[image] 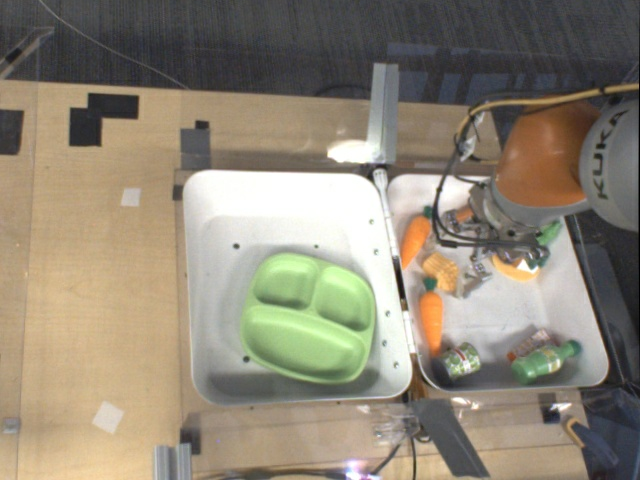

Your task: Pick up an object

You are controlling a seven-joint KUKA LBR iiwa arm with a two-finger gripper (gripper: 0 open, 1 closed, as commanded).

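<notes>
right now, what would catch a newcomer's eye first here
The green tray stands out first, a three-compartment dish lying alone in the left bin. Next is the arm with its orange band, reaching in over the right bin. Under and around it lie small items: two carrots, a can and a green bottle near the front wall.

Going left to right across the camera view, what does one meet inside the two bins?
Left bin → green divided plate → right bin holding the lower carrot → small can → green bottle. The pieces under the arm overlap and are left out.
</notes>
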